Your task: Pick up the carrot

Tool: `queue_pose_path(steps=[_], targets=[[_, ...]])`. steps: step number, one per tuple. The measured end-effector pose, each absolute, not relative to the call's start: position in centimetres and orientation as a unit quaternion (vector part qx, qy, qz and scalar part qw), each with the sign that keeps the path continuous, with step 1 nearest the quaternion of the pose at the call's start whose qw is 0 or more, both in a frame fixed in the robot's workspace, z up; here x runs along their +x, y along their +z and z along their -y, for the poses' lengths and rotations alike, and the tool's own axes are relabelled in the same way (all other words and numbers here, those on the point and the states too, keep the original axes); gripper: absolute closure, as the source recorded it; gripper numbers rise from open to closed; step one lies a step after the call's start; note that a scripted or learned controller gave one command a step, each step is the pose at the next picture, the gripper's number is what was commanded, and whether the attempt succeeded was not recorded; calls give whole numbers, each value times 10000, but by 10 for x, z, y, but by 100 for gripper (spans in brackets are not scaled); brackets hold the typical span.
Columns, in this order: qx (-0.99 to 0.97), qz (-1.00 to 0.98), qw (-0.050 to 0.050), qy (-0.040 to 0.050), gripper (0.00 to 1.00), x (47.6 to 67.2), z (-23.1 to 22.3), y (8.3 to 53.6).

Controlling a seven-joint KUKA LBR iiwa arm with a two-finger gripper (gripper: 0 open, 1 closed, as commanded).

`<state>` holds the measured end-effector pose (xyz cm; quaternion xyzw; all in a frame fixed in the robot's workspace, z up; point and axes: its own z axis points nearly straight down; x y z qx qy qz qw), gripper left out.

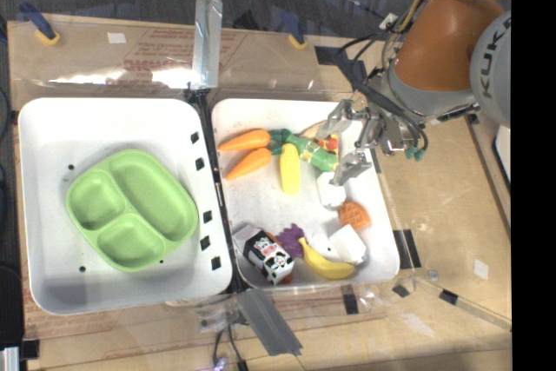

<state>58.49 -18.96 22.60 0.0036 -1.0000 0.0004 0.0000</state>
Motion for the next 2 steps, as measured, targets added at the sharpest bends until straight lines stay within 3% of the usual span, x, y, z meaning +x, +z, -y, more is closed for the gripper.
queue_pose_path(steps=[1,2], targets=[[-841,9965,14,-5,0,585,162,164],[189,9998,14,-7,0,587,111,120]])
